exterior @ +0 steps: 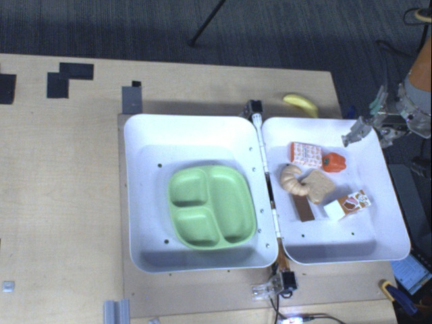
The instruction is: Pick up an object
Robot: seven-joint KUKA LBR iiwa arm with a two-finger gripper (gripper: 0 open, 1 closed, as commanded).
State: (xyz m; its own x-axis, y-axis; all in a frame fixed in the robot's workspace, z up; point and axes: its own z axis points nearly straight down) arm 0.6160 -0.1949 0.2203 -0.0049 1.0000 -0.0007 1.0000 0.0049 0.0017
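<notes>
The pick has barely begun, by my reading: nothing is lifted, and everything in the bins lies on the bin floors.

The pale wooden bench [67, 181] bears two shallow white plastic bins. The left bin [142, 140] holds one light-green moulded tray [211, 206] with three compartments. The right bin [385, 201] holds seven small things clustered around its middle, all candidates for the task.

The grey arm with its orange band [420, 79] reaches in at the upper right. Its gripper [368, 128] hangs over the far right corner of the right bin, apart from the cluster. Whether it is released or clenched I cannot tell. Nothing is seen held in it.

The seven things, roughly by size:
- one tan slab like a slice of bread [320, 185]
- one red-and-white patterned box [306, 155]
- one tan curled pastry-like piece [291, 177], touching the slab
- one dark brown flat bar [304, 208], just below the slab
- one small printed packet in white, red and yellow [357, 202]
- one red rounded vegetable-like toy [334, 161], just beside the box
- one small white block [333, 210], touching the packet

Outside the bins, one yellow banana-shaped thing [300, 103] lies on the bench behind the right bin.

What is left, I judge, is the whole pick: moving over a chosen thing, descending, closing and lifting.
</notes>
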